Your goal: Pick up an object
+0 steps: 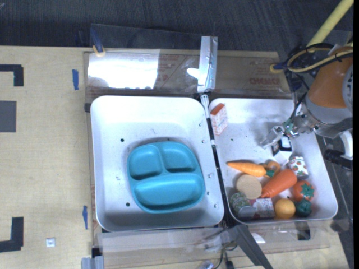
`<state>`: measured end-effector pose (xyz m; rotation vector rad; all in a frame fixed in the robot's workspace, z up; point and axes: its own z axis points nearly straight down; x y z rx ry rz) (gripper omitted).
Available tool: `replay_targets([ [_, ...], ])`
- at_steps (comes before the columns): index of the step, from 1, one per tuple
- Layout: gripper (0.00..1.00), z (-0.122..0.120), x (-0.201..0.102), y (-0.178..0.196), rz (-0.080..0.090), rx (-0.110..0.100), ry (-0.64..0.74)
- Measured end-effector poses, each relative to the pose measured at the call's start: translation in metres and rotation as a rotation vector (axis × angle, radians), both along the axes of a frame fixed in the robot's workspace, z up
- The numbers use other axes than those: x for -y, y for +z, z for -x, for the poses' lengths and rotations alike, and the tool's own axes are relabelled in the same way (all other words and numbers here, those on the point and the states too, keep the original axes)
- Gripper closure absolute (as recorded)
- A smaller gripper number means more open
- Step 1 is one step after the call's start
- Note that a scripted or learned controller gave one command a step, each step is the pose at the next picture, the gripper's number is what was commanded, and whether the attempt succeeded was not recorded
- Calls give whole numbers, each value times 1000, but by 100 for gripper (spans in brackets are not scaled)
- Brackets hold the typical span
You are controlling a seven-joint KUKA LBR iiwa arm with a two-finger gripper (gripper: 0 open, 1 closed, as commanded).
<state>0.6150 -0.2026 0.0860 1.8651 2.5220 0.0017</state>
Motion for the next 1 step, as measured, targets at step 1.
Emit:
replay_targets([
  [1, 100, -2, 0, 13, 2, 8, 1],
])
